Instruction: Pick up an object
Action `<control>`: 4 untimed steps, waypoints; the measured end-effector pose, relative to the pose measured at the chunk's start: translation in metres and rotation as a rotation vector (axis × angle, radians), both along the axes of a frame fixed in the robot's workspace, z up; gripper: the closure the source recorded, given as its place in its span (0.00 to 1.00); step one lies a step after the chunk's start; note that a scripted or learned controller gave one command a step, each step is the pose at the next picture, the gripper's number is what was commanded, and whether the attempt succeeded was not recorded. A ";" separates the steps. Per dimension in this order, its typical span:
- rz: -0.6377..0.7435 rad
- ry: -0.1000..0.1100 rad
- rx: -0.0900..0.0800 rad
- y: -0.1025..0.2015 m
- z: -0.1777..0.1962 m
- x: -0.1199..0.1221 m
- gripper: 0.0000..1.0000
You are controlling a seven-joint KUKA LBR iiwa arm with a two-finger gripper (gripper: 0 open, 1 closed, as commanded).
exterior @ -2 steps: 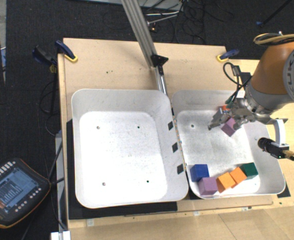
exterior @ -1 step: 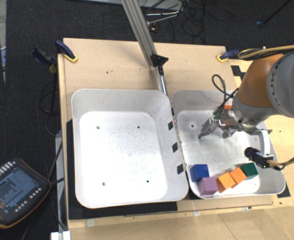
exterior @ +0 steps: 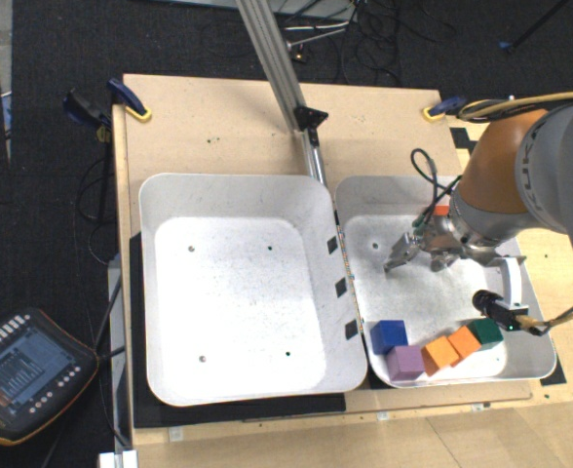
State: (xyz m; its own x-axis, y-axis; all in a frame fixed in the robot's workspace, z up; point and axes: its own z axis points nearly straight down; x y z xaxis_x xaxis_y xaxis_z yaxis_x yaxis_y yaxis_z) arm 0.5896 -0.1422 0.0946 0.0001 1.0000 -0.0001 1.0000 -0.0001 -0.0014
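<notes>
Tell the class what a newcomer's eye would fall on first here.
The grey arm with its orange band reaches into the right white bin, its gripper above the floor. Four small blocks, blue, purple, orange and green, cluster along its near edge.

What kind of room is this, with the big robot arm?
Probably a robot testing lab. A grey arm with an orange band reaches over two shallow white plastic bins clamped on a wooden bench, and a handheld control pendant lies on the dark floor.

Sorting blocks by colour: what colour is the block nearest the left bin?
Blue, seen in the camera view, beside the purple block.
</notes>
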 end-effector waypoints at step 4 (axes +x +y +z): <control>0.002 -0.005 -0.001 -0.006 0.138 -0.007 1.00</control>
State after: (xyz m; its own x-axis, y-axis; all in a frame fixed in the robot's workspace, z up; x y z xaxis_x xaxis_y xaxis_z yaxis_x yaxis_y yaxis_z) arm 0.5825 -0.1479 0.2324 -0.0021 1.0000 -0.0012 1.0000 0.0021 0.0035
